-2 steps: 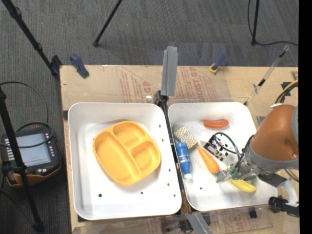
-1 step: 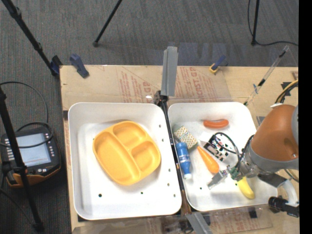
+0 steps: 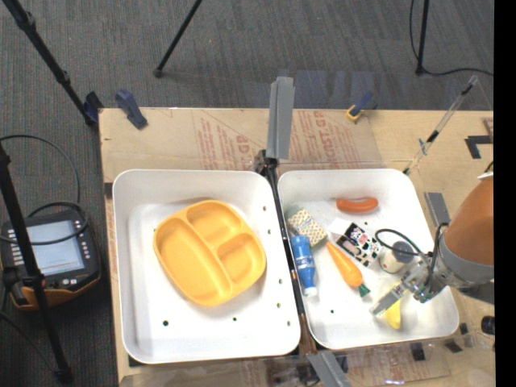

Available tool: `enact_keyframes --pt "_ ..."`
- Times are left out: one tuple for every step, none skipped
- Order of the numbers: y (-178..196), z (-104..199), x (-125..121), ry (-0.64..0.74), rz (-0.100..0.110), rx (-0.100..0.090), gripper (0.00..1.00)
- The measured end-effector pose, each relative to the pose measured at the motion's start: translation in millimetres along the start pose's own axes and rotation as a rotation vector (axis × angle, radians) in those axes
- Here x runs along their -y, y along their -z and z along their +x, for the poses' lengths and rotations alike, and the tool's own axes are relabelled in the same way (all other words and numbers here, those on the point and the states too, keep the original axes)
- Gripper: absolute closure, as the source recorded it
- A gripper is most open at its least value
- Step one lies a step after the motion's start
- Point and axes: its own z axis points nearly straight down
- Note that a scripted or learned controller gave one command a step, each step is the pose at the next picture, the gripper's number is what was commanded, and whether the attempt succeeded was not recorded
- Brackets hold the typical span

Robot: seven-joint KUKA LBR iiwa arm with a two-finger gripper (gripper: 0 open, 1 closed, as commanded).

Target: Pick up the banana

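The banana (image 3: 393, 319) is a small yellow piece near the front right corner of the right bin (image 3: 322, 329). Only its lower tip is visible. My gripper (image 3: 389, 305) reaches in from the right and is down directly over the banana, covering most of it. The grey arm with its orange band (image 3: 477, 224) comes in over the bin's right rim.
The right bin also holds an orange carrot (image 3: 347, 266), a blue bottle (image 3: 303, 263), a checkered packet (image 3: 307, 226), a red sausage (image 3: 357, 204), a black-and-white patterned item (image 3: 360, 243) and a white ball with a black loop (image 3: 393, 257). A yellow divided plate (image 3: 210, 251) lies in the left bin.
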Motion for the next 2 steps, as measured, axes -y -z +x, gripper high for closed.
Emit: enact_keyframes --pt "8.6 -0.8 0.9 -0.007 0.000 -0.002 1.00" --pt "8.5 -0.5 0.7 -0.006 0.000 -0.002 0.00"
